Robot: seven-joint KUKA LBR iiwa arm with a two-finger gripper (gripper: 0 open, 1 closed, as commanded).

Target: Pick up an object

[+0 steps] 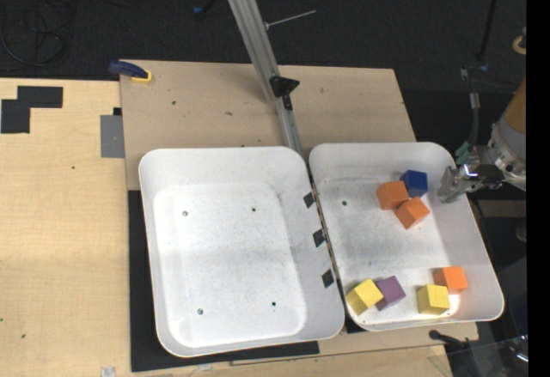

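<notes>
- The pincer [453,185] is seen at the right bin's [485,281] right edge; whether it is open cannot be told, and nothing is seen held.
- Small foam cubes lie scattered within: blue cube [415,181] and two orange cubes [393,193] nearest, probably the easiest reach.

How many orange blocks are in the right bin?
3: two orange blocks touch near the blue block at the back, one above the other; the third lies near the front right corner, beside a yellow block.
</notes>
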